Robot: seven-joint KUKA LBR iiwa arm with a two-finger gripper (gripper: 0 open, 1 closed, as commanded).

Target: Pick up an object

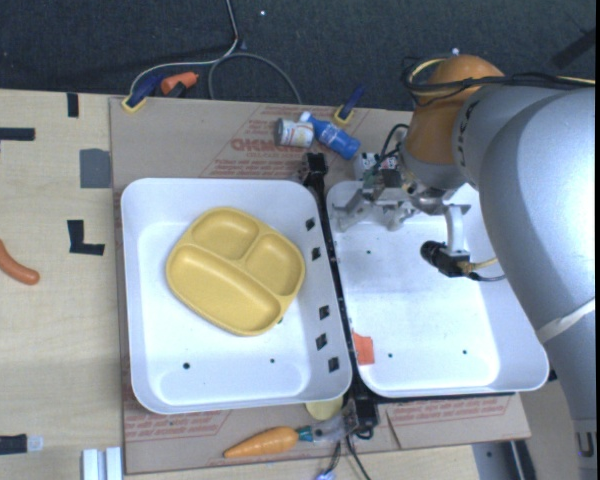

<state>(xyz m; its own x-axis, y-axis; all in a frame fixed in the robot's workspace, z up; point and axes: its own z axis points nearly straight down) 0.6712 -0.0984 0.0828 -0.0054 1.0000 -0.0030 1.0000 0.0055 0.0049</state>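
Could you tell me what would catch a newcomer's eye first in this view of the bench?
Probably the yellow divided plate, lying in the left bin. Next, the big grey arm reaching in from the right over the right bin. Outside the bins, a carrot lies at the near edge.

This is a robot lab or test bench, not a home. A cardboard sheet [230, 143] covers the wooden bench top, held by clamps [160, 86] at its far edge. Two white bins [145, 268] sit side by side on the cardboard. Black tape marks [8, 140] lie on the wood left of the cardboard. A cable [230, 28] trails over the dark floor beyond it. Toy food lies about: a sausage [12, 261] to its left, a carrot [262, 442] at its near edge.
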